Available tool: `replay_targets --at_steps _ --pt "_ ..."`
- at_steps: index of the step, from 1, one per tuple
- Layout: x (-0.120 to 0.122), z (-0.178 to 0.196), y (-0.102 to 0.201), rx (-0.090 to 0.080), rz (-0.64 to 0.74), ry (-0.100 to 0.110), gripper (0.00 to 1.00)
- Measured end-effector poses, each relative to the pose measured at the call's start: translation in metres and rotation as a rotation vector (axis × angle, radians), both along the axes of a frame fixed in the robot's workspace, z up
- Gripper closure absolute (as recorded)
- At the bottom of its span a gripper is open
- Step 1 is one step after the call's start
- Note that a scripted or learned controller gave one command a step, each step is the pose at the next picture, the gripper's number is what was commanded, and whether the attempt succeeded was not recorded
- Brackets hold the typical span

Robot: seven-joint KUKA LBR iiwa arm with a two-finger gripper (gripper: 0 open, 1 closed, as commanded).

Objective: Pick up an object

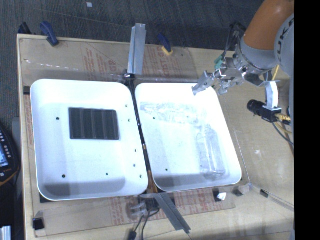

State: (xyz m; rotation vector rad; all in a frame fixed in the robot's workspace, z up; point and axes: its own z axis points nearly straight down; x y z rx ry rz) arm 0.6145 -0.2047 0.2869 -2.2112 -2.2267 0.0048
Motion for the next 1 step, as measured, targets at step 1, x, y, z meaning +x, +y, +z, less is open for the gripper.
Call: replay_targets --at_steps 1 --pt "-0.0191 -0.0449 -0.0056 0.000 -0.406 0.001 0.00"
